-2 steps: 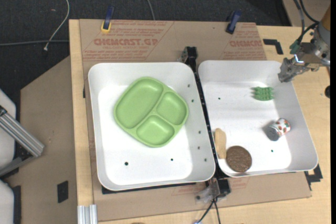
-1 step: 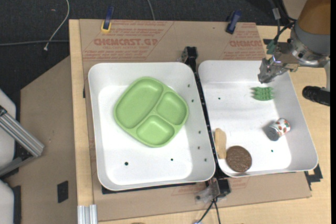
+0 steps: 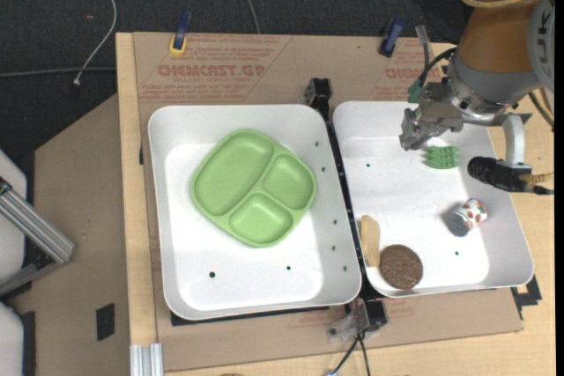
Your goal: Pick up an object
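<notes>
My gripper [image 3: 414, 136] hangs over the far part of the right bin [image 3: 397, 189], pointing down. Just to its right, a small green ridged block [image 3: 441, 157] lies on the bin floor, apart from the gripper. Nearer the front sits a small grey piece with an orange-and-white end [image 3: 464, 217]. A brown round disc [image 3: 401, 266] rests at the front left of this bin, with a tan wooden stick [image 3: 370, 240] beside it against the left wall. Nothing shows in the gripper.
The left bin [image 3: 176, 260] holds a green divided plate [image 3: 254, 187] in its middle. A black clamp [image 3: 318, 92] sits at the far end of the seam between the bins. Blue clips [image 3: 181, 30] hold the cardboard base at the back.
</notes>
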You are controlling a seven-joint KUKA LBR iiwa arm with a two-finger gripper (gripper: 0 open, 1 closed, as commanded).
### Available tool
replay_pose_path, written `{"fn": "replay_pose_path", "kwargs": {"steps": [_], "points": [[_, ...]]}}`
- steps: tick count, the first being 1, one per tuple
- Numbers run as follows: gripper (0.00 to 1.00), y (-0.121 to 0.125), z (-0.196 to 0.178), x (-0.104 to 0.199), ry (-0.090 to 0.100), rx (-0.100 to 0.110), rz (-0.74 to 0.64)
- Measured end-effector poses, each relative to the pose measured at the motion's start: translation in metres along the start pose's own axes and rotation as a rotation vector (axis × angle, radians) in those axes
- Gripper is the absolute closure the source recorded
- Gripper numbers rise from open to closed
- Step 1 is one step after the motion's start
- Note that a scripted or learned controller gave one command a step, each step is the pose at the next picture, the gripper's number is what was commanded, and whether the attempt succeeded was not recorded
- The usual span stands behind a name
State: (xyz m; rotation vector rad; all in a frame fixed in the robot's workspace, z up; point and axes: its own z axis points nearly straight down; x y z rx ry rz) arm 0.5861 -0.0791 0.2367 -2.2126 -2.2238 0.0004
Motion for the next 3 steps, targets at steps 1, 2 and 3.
{"fn": "replay_pose_path", "kwargs": {"steps": [1,2,3], "points": [[1.00,-0.012,0.010,0.051,-0.001,0.000,0.001],[1.00,-0.015,0.021,0.104,0.000,0.000,-0.001],[1.00,-0.020,0.026,0.152,-0.001,0.001,0.000]]}}
